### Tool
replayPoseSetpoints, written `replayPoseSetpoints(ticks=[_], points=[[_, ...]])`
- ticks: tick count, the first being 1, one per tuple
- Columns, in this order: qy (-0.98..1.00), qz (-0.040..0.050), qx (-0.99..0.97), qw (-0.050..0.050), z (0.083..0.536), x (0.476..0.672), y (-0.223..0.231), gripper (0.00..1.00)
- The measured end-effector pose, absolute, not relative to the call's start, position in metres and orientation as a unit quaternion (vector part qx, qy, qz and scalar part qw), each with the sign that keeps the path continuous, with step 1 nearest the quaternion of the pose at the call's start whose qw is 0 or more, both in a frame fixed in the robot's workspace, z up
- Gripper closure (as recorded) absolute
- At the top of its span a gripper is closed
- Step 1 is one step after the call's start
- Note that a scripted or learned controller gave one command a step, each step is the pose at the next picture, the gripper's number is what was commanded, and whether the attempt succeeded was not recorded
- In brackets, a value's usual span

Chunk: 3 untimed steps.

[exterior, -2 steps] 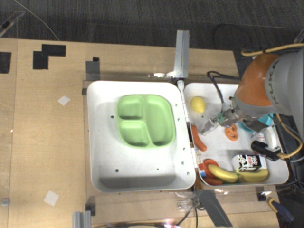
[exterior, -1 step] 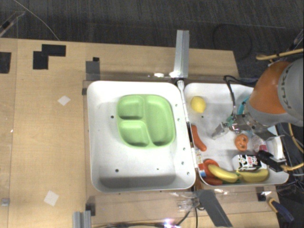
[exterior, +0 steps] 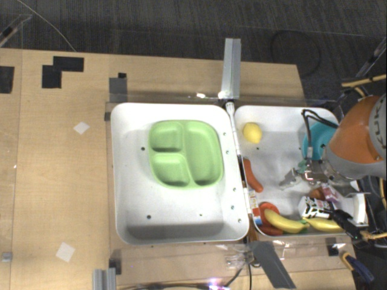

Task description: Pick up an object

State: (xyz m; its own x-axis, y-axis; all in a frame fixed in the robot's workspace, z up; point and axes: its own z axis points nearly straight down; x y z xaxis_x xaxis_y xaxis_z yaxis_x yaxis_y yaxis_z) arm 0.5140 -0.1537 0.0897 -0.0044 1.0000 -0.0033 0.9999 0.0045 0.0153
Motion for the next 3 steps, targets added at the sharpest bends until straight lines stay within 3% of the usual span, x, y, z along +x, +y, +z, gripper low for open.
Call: replayPoseSetpoints(ticks=[1, 2, 3], points=[[0.724, 0.0014, 0.69, 0.004, 0.102, 0.6, -0.206, 0.0], [0.798, 0.0026, 0.602, 0.004, 0.088, 0.599, -0.136, 0.0], [0.756, -0.0182, 0.654, -0.02, 0.087, 0.657, -0.11, 0.0]])
